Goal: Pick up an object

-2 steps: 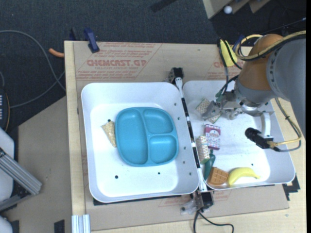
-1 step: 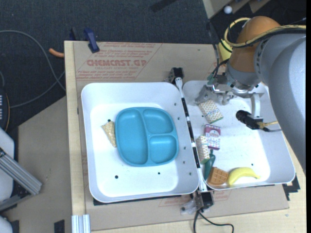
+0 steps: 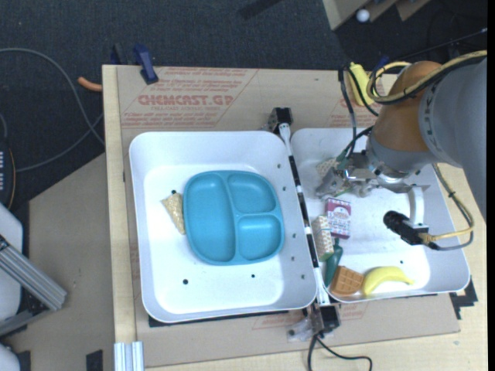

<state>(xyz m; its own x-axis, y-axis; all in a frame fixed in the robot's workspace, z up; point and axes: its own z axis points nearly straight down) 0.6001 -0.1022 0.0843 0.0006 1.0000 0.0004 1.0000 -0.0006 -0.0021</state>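
We are hovering our fingers [image 3: 334,178] in the right bin [image 3: 441,277]; their state is unclear. A pink packet [image 3: 338,216] is lying just below them.

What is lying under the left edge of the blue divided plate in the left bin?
A tan, speckled flat piece sticks out from under the blue divided plate, on the floor of the left bin. How far it goes under the plate is hidden, and what it is I cannot tell.
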